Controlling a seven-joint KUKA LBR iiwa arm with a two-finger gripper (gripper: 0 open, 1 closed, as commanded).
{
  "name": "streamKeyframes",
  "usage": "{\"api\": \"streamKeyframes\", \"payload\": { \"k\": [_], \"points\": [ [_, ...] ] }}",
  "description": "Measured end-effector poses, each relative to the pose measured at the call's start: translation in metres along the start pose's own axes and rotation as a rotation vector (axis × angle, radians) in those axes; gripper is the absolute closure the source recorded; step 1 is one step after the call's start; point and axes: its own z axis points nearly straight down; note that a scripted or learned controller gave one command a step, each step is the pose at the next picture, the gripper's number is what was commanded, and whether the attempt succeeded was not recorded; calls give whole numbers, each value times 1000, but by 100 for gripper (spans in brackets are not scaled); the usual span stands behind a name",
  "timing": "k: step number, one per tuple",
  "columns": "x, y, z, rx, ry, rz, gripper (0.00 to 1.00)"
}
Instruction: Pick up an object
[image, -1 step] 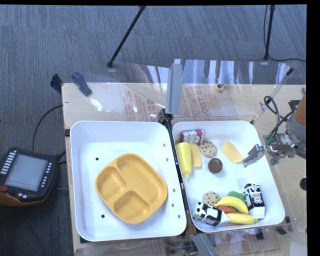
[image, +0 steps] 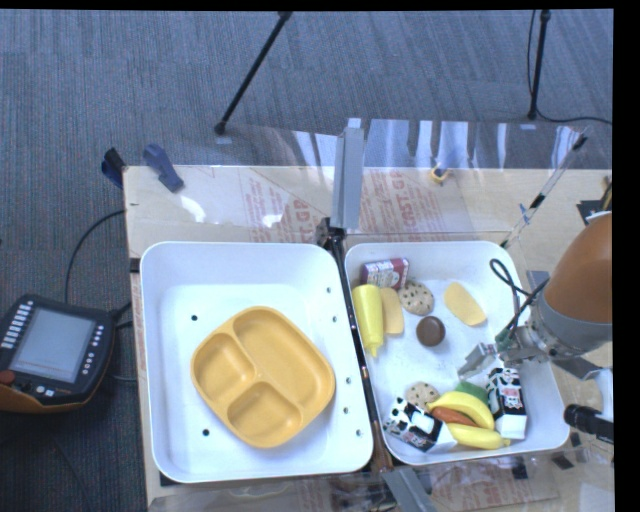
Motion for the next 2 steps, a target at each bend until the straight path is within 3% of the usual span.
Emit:
{"api": "streamKeyframes", "payload": {
  "k": [1, 2],
  "points": [
    [23, -22, 7, -17, -10, -199, 0],
    [22, -21, 0, -15, -7, -193, 100]
  ]
}}
